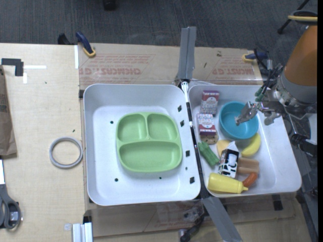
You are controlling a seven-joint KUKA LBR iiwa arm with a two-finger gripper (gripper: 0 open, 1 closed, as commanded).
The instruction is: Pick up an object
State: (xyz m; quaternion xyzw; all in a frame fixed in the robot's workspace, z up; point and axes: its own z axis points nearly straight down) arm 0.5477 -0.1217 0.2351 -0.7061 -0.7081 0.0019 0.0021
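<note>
Grey carpet lies beyond the table [40, 105], whose pale top carries two shallow white bins side by side on cardboard.

Taking the blue bowl [238, 122] in the right bin [282, 170] as the landmark: the gripper [248, 113] hangs over the bowl's far right rim, its metal fingers [245, 116] pointing down and left into the bowl's opening. How far apart they stand I cannot tell; they read as one dark, glinting cluster against the blue, and nothing is visibly caught between them. Whether they touch the bowl or hover just above it is also unclear.

Around the bowl lie the candidates for picking. Just left of it are two small printed cartons, one [210, 102] toward the far wall and another [207, 126] nearer. Touching the bowl's near right edge is a banana [252, 145]. Nearer the camera sit a green pickle-like toy [208, 154], a black-and-white carton [229, 163], a hot dog toy [247, 166], a small carrot-like piece [250, 179] and a yellow bottle [224, 184] by the near wall. Well left of the bowl, the left bin [96, 150] holds a green divided plate [149, 141].

As I judge it, the pick is at the approach stage: the arm is placed over the bowl, but no grasp is shown and nothing is lifted. Closing on something, raising it clear and showing it held all remain.
</note>
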